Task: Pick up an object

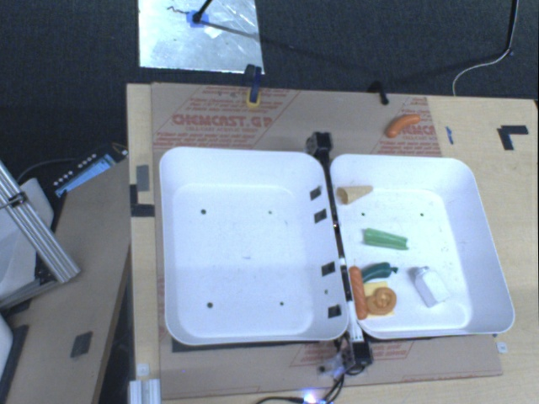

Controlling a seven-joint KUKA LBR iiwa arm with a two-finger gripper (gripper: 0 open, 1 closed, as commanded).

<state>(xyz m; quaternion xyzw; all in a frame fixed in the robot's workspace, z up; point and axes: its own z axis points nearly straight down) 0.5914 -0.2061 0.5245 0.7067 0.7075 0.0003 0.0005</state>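
Carrot point(358, 292) by right bin point(484, 251) lower-left wall: awkward. Choose green bean point(385, 240), mid-bin, well clear. Fingers' state: cannot tell.

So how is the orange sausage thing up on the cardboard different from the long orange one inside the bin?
The sausage on the cardboard lies outside both bins; the long orange piece lies inside the right bin, against its left wall. The first is short and curved, the second longer and straighter. The first lies alone; the second sits among other toys. Both are orange.

Carrot point(358, 292) lies in right bin point(480, 225), beside the left bin point(181, 225)
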